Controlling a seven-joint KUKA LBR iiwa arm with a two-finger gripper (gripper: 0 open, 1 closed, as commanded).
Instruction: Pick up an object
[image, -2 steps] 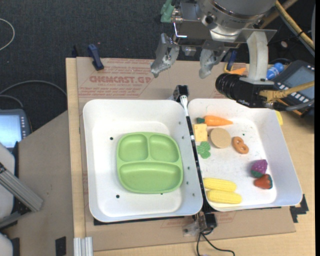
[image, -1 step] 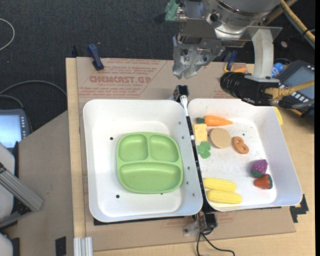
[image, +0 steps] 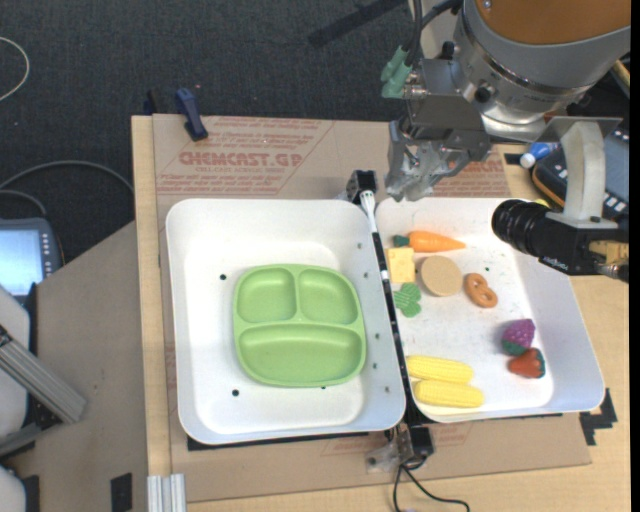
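Toy carrot (image: 436, 241) lies nearest the pincer (image: 418, 180); likely light, rigid, slippery plastic, best gripped across its thick middle; whether the pincer is spread, I cannot tell.

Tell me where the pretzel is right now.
In the camera view, the pretzel lies in the right bin, in its upper middle, just right of the round tan disc and up-left of the purple grapes.
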